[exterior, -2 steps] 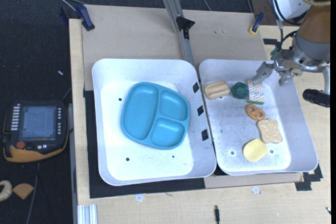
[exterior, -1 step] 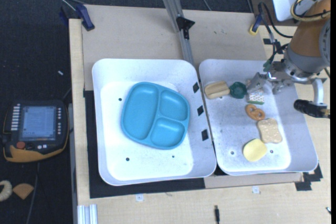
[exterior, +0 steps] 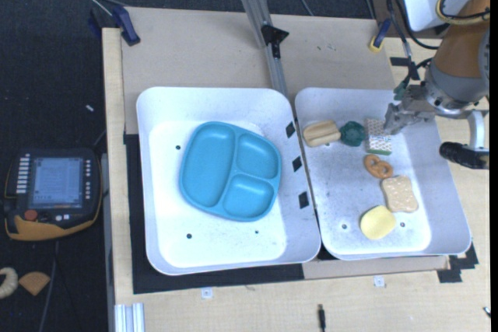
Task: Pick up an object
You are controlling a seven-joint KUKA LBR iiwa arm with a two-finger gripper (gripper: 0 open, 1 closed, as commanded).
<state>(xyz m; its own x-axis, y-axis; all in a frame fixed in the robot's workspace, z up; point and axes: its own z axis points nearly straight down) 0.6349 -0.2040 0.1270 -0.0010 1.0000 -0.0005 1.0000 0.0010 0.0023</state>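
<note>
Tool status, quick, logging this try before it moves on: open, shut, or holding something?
Tool: cannot be told; it sits low at the right bin's far edge, beside the small white patterned piece.

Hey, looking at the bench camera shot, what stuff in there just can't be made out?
- Gripper: whether it holds anything is too small and blurred in the camera view.
- Small patterned white item below the gripper: too small to identify.
- Dark green object beside the bread roll: blurred, kind unclear.
- Arm: its upper part is cut off by the right and top edges.
</note>
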